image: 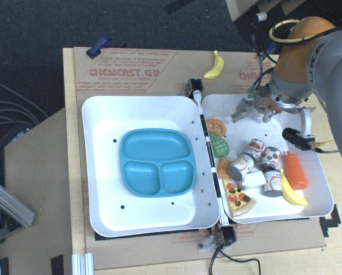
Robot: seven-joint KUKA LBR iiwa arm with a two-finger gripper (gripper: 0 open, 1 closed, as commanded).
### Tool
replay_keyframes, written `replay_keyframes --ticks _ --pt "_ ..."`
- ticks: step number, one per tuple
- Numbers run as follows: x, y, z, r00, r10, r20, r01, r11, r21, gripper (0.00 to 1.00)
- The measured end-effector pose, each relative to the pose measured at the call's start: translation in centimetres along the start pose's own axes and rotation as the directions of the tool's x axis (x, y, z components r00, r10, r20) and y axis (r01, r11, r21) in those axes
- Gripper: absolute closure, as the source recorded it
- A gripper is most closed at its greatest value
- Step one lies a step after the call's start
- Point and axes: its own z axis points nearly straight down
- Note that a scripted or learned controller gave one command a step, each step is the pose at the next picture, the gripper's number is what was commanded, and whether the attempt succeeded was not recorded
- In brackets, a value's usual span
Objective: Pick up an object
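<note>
Your gripper (255, 109) hangs over the far end of the right bin (319, 173), up by its top rim, and its two metal fingers (241, 110) are spread apart with nothing between them. No object is held.

The things you could pick sit lower in that same bin, bunched against the divider and along the near end, well apart from the gripper. Count them with me: three small cans (254, 150) in red and white, clustered in the middle; one orange bottle (295, 171) lying toward the right wall; one yellow banana (294, 194) curled just beside the bottle's lower end; one slice of toy pizza (240, 200) at the near left corner; one green vegetable piece (219, 146) against the divider, with a pretzel (215, 126) just above it; one white block (254, 180) between the cans.

A black fitting (297, 138) with a yellow tip juts in from the arm's side, over the bin's right rim.

The left bin (99, 171) carries one blue divided plate (157, 161), three compartments.

Outside both bins, on the cardboard at the far side, a second banana (214, 67) lies alone, and one blue clip (98, 46) sits at the board's far left corner.
</note>
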Motion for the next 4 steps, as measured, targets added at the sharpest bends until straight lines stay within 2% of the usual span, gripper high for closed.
replay_keyframes --ticks 1,2,3,4 --pt "-0.1 -0.1 1.0 1.0 0.001 0.0 -0.001 1.0 0.002 0.0" --pt "0.0 0.0 0.0 1.0 0.0 0.001 0.0 1.0 -0.001 1.0" --pt "0.0 0.0 0.0 1.0 0.0 0.001 0.0 1.0 0.0 0.0" --pt "0.2 -0.1 1.0 1.0 0.002 0.0 -0.002 1.0 0.002 0.0"
